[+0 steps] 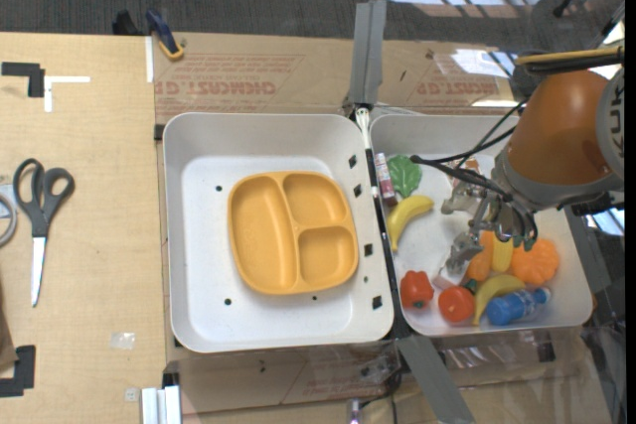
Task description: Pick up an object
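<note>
The gripper (465, 253), whose opening cannot be told, hangs over crowded toy fruit (497, 285) just beside it, so it could nudge pieces aside.

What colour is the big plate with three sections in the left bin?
The divided plate is yellow-orange all over, seen plainly in the camera view.

Red print runs across the cardboard sheet (253, 79) behind the bins, seen upside down and mirrored; its letters cannot be read with certainty. On the arm (608, 129), white letters "KU" show at the edge.
</note>
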